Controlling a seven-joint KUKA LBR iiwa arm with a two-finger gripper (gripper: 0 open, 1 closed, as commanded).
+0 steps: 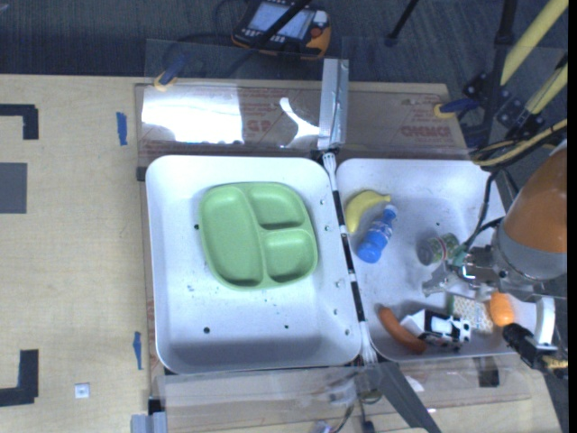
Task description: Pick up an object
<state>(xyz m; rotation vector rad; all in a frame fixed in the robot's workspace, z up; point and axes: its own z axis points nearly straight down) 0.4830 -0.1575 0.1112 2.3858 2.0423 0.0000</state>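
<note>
The right bin [410, 197] holds several objects. A yellow banana [362, 206] lies at its far left, with a blue bottle [376, 235] leaning against it. A small round grey-green piece [435, 248] sits mid-bin. Along the near edge lie a red-orange sausage-shaped toy [399, 328], a black-and-white toy [445, 327] and a small orange piece [500, 310]. My gripper [458, 278] hangs low over the bin's right part, just right of the grey-green piece and above the black-and-white toy. The wrist hides what is under it.
The left bin [171, 242] carries a green divided plate [259, 234]. A raised divider [341, 242] separates the bins. A clear wall [234, 115] stands behind them. The grey arm with its orange band [541, 215] fills the right bin's right edge.
</note>
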